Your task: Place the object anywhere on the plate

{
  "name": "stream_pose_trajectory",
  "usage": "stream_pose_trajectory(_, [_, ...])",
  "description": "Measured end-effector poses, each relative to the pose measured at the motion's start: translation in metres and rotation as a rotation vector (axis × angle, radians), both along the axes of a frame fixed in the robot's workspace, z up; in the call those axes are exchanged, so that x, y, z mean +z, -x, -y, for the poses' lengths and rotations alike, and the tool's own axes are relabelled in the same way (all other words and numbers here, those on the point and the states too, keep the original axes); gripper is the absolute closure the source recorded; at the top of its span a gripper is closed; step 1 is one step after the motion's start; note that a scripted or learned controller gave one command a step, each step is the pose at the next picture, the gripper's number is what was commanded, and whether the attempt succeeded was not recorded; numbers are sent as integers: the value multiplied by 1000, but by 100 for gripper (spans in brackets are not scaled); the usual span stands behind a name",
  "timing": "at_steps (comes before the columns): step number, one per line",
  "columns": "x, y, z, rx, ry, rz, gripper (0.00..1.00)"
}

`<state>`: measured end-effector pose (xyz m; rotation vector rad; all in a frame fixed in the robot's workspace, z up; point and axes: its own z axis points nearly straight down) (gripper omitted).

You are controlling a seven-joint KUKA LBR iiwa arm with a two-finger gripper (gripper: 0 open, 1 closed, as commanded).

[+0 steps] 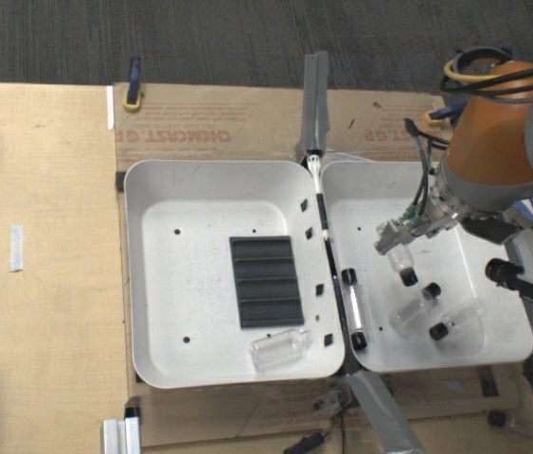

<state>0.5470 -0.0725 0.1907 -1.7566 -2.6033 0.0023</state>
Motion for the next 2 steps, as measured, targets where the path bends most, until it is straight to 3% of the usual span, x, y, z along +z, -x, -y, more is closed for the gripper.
stream_pose_trajectory(1, [0, 13, -77, 194, 0, 0, 100])
stream_pose_trajectory(2, [0, 5, -152, 163, 1, 0, 100])
